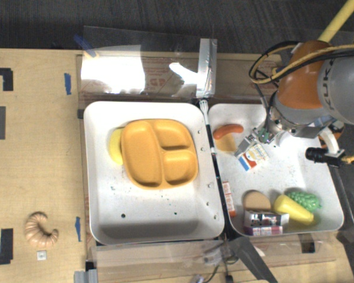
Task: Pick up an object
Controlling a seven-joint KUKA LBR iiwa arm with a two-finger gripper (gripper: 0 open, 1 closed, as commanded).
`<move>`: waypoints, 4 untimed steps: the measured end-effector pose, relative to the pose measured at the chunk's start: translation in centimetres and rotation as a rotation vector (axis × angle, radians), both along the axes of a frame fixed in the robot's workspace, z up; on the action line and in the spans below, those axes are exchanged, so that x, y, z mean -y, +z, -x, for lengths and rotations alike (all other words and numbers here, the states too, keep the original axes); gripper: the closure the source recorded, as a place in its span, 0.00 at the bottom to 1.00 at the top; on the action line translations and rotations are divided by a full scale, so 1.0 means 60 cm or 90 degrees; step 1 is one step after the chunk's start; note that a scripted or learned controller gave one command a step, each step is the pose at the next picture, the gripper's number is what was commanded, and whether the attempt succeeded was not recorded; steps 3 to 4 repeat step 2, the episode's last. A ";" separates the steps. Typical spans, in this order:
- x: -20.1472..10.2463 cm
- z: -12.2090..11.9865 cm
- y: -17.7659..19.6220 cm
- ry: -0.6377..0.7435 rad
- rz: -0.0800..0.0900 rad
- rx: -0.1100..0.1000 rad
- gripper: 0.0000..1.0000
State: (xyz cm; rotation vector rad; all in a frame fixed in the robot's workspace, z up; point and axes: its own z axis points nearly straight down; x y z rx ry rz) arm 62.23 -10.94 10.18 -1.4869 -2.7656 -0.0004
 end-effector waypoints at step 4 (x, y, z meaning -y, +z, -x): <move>-0.114 0.038 0.142 -0.086 0.000 0.005 1.00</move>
